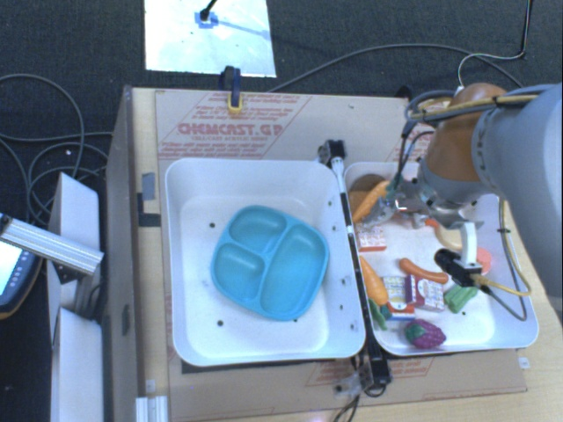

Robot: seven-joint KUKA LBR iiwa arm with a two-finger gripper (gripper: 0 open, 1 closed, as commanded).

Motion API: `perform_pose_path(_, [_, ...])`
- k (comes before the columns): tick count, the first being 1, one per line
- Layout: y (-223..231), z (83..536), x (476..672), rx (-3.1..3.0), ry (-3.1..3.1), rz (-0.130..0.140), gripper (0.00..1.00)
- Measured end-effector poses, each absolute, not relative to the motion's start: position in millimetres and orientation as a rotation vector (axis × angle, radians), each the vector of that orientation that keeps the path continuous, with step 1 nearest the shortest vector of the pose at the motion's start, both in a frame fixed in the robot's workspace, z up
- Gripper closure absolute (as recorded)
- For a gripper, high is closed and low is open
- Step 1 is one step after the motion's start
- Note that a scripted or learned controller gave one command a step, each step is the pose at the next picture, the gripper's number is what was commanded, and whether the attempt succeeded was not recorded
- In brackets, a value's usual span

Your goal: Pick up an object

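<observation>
Lightness and stiffness are expected of the toy sausage [423, 270], best taken across its smooth middle. Whether the gripper [410, 203] is closed cannot be told.

Toy foods [422, 270] crowd the bin [521, 332] beneath the arm [519, 139].

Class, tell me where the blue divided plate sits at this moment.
In the camera view, the blue divided plate lies flat near the middle of the left white bin, nearer its right wall.
</observation>
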State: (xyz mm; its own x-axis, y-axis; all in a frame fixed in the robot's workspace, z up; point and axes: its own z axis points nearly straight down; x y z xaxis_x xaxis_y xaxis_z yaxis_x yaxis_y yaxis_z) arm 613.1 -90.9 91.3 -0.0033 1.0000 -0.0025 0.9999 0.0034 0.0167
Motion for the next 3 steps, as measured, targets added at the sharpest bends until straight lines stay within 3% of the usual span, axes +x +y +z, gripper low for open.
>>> perform_pose_path(1, [-88.5, 83.7, 654.7, 2.260, 2.242, -0.048, 0.00])
perform_pose_path(2, [-91.0, 94.9, 654.3, 2.255, 2.246, -0.056, 1.00])
perform_pose_path(3, [-90.8, 95.7, 654.8, 2.256, 2.244, -0.054, 0.00])
